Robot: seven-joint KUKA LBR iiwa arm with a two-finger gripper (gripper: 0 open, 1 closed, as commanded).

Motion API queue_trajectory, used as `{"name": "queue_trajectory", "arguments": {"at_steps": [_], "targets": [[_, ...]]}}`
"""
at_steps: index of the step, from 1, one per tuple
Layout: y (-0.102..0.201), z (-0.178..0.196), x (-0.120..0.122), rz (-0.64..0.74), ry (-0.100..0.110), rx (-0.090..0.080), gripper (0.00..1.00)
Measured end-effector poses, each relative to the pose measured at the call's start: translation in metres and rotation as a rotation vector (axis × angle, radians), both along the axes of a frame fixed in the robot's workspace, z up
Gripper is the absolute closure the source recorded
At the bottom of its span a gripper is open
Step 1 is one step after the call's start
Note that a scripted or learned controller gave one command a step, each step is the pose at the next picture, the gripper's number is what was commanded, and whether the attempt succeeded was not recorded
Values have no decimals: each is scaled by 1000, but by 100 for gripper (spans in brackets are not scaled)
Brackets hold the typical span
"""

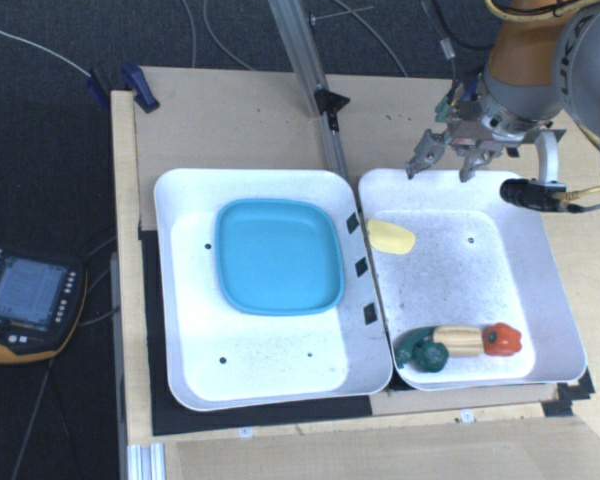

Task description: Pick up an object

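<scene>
While a blue plate (279, 256) lies in the left bin (180, 298), the right bin (540, 258) holds a yellow piece (391, 237) near its far-left corner and three toys (458, 344) along its near edge. The gripper (441, 168) hangs spread and empty over its far rim.

SITE: I read this as a robotics lab | SURFACE: bare plywood surface (230, 108) carrying two white bins (180, 268) | FLOOR: dark carpet with loose cables (40, 48) trailing across it | GEAR: teach pendant (25, 303) lying left of the surface, aluminium camera post (300, 48) bolted upright at the back
</scene>
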State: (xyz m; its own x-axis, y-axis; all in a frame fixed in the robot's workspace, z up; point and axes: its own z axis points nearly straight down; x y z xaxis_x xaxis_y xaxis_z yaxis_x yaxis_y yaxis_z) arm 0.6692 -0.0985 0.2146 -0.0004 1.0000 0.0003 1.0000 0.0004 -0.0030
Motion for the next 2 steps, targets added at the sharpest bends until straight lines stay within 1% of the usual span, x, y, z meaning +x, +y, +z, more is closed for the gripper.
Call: {"name": "queue_trajectory", "arguments": {"at_steps": [1, 2], "targets": [[0, -63, 2, 0, 2, 0, 0], [0, -115, 1, 0, 1, 0, 0]]}}
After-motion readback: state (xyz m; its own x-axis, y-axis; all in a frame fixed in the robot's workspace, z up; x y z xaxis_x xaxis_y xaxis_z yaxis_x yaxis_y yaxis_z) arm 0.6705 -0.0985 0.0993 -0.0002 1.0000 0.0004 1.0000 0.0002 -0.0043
